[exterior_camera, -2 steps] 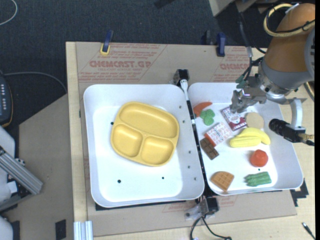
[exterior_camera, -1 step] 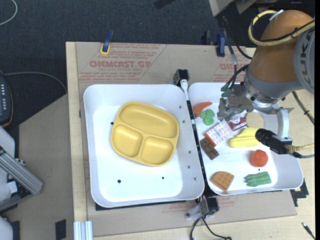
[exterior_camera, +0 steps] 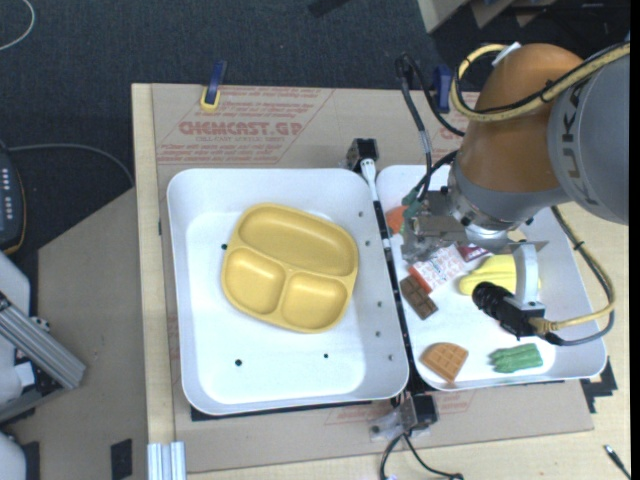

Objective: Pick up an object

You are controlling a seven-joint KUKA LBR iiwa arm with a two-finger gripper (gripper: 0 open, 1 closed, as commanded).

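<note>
On the bench (exterior_camera: 290,118) sit two white bins side by side, and red print on the board reads something like "CHEMCAST G.P". Left bin (exterior_camera: 200,358) holds just a yellow divided plate (exterior_camera: 288,266), three compartments. Right bin (exterior_camera: 580,363) has the small stuff: yellow banana-like toy (exterior_camera: 487,273), red-and-white packet (exterior_camera: 440,265), green piece (exterior_camera: 515,358), waffle (exterior_camera: 444,360), brown chocolate bar (exterior_camera: 418,296). Tool (exterior_camera: 432,230) hangs low over the packet; can't tell its grip.
</note>
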